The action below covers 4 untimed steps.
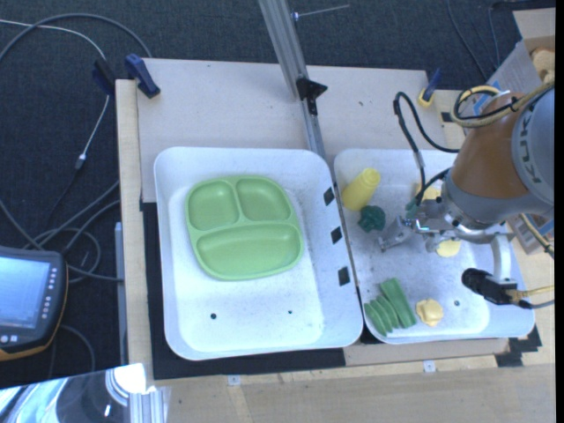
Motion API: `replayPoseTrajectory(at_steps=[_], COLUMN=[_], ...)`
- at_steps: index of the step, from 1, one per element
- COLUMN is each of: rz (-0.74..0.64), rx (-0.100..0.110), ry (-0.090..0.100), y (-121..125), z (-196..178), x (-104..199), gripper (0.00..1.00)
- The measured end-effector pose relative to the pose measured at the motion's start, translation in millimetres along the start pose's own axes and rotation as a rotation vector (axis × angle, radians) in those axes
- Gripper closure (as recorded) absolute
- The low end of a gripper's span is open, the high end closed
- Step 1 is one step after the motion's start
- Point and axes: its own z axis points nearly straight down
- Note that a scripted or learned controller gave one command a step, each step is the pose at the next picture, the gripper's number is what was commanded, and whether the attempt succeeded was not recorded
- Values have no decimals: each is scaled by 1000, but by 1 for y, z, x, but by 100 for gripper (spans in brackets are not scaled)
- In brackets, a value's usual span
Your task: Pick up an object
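Your gripper (392,234) sat low in the right bin (458,329), its metal tip just below a dark green lumpy toy (371,218); you could not tell from above how it was set. A smooth yellow cylinder (360,188) lay tilted just above that toy, near the bin's left wall. Toward the front edge rested a ribbed green piece (390,304) and a small yellow piece (430,311) beside it, with bare speckled floor between them and the arm. Another yellow piece (448,248) peeked from under the wrist. In the left bin (256,324) a glossy green plate (244,226) with 3 compartments left open floor in front. The arm's grey casing showed "KU".
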Motion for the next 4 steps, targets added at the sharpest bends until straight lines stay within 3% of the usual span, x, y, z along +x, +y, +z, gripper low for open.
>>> replayPoseTrajectory(at_steps=[1, 2, 3, 4], rz=[-1, -2, -1, -7], rx=[-11, -18, -15, -14], ry=[-2, -5, -4, -2], y=[3, 12, 13, 28], z=[-15, -76, -94, -108], x=[0, -2, -1, 46], gripper=[100, 100, 100, 100])
